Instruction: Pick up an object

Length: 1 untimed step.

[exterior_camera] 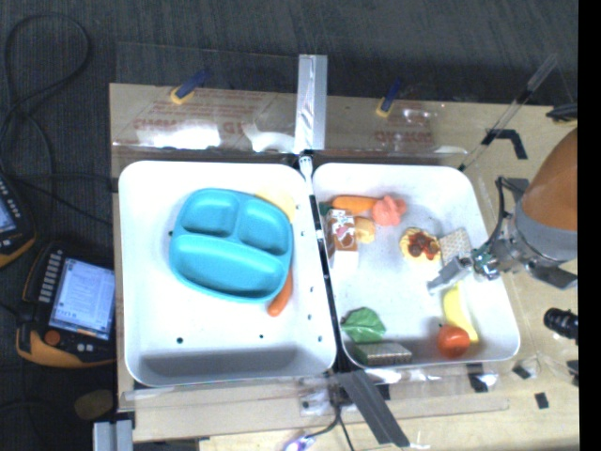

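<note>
Gripper (451, 275) poised low in the right bin (404, 175), fingers spread and holding nothing, placed for descent; candidate banana (459, 313) lies just below it, tomato (453, 339) at the banana's lower end, waffle (455, 243) just above.

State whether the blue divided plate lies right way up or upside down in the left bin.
Upside down. The blue divided plate shows its compartments bulging upward as rounded humps rather than hollows, resting in the left bin.
</note>
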Each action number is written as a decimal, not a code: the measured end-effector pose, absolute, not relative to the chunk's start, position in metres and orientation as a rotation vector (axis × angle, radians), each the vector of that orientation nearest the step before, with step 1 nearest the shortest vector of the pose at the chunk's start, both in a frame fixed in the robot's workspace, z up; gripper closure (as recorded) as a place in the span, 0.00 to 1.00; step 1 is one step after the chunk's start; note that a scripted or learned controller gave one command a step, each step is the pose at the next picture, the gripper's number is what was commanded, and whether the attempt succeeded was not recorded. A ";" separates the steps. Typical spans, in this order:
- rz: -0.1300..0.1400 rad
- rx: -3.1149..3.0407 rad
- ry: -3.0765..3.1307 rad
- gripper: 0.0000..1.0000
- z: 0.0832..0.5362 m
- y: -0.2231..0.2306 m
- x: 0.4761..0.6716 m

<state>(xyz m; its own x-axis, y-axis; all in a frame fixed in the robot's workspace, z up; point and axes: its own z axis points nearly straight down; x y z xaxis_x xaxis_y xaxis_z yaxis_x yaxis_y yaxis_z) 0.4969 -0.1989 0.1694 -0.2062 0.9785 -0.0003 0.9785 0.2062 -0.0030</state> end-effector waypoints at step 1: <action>-0.009 -2.153 -2.282 0.00 0.099 -0.213 0.489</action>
